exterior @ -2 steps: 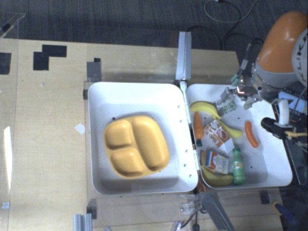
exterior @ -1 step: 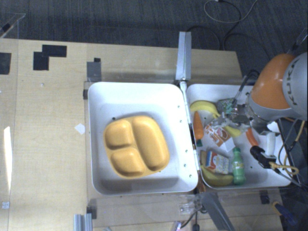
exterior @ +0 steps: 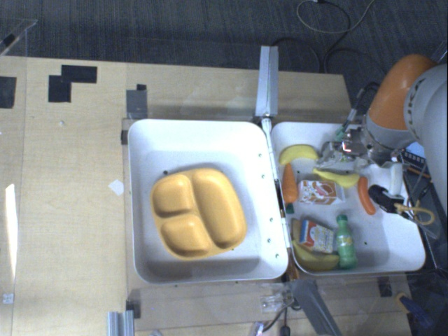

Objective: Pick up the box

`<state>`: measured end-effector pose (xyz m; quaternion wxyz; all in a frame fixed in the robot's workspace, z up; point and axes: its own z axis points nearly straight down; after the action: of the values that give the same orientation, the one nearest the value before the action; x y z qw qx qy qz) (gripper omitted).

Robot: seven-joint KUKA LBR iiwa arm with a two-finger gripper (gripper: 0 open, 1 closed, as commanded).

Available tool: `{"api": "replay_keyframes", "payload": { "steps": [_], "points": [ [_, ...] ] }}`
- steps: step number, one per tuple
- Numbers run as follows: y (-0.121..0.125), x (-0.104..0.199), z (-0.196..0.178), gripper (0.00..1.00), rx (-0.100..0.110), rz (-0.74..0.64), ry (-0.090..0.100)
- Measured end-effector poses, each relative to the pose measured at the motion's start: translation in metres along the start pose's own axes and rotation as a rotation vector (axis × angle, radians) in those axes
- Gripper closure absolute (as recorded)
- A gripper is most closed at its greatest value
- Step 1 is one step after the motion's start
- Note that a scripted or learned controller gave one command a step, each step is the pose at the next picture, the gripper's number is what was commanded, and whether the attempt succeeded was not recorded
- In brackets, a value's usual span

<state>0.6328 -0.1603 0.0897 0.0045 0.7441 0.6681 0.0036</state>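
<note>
Two shallow white plastic bins sit side by side on the pale wooden tabletop (exterior: 70,187). The left bin (exterior: 140,145), mid-frame, holds one yellow three-compartment tray (exterior: 199,211). The right bin (exterior: 413,254) holds two small printed cartons: one box (exterior: 317,192) at its centre, another carton (exterior: 317,238) lower down beside one green bottle (exterior: 344,241). Three yellow bananas, one orange carrot (exterior: 288,183) and one red sausage (exterior: 365,195) lie around them. The claw (exterior: 346,148) hovers at the bin's upper part over a banana (exterior: 337,176), above the box; whether it is released or clenched cannot be told.
</note>
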Motion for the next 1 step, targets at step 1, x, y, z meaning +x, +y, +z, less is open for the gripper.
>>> {"api": "replay_keyframes", "payload": {
  "steps": [1],
  "points": [
    [0.0017,0.0018,-0.0114,1.0,-0.004,-0.006,0.0]
  ]
}}
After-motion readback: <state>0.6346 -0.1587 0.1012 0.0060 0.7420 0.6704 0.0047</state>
